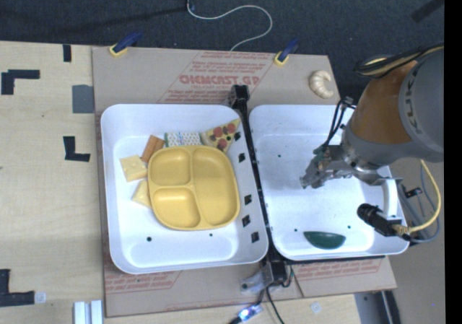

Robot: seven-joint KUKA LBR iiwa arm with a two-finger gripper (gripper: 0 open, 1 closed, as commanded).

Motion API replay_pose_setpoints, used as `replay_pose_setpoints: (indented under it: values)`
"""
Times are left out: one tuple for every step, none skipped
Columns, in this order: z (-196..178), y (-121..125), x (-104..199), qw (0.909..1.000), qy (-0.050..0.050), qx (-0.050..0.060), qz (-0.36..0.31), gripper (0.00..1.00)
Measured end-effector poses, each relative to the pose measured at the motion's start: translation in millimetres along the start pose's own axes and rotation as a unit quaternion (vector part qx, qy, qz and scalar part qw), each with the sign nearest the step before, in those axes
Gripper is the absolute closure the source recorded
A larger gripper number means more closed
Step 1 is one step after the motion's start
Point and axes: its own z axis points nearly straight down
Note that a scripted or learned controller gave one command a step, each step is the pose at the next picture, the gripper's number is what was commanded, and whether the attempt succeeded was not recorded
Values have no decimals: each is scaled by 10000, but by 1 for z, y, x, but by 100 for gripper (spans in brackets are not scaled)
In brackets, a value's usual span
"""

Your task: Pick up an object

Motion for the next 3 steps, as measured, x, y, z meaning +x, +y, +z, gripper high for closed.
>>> replay_pose_setpoints:
  values:
    - [-63,-2,1,10000,-2,-6,1,100]
    - [-77,-2,2,10000,4,13,3,100]
    - [-80,-13,45,10000,10,27,-16,100]
